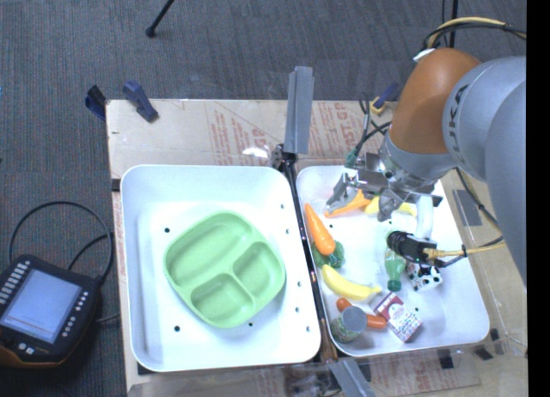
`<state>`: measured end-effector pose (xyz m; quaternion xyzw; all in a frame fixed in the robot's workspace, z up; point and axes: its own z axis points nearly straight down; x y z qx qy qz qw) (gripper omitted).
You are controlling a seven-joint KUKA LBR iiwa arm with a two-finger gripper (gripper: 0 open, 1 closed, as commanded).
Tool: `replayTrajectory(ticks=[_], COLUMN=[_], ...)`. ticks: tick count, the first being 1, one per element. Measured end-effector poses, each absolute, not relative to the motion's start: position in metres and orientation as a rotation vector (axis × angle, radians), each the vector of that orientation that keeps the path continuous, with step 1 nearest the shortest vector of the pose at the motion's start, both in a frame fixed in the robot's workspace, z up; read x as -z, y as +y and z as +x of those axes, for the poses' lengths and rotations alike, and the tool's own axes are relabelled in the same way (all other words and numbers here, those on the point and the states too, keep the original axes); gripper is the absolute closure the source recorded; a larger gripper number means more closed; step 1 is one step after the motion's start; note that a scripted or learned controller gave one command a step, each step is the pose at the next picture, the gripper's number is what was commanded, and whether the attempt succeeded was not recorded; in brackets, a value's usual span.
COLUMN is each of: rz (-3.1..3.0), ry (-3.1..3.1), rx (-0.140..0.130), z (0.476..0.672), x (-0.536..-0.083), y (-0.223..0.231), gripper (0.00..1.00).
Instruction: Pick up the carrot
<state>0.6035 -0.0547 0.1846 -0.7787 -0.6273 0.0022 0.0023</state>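
The carrot is lying against the left wall of the right bin, its long axis running from the far edge toward the near edge, tip pointing away. The gripper is hovering toward the bin's far edge, right of the carrot; whether it is grasping anything, I cannot tell. Counting: one carrot, one banana, one green tray sitting in the left bin.

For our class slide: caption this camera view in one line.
Gripper hovers over the right bin; carrot lies by its left wall.
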Motion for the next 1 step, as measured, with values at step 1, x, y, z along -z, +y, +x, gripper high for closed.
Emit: replayTrajectory(ticks=[1], rz=[-2.306], ry=[-2.127], rx=[-0.005], z=[0.635], x=[-0.1926], y=[-0.1275], gripper=[0.0])
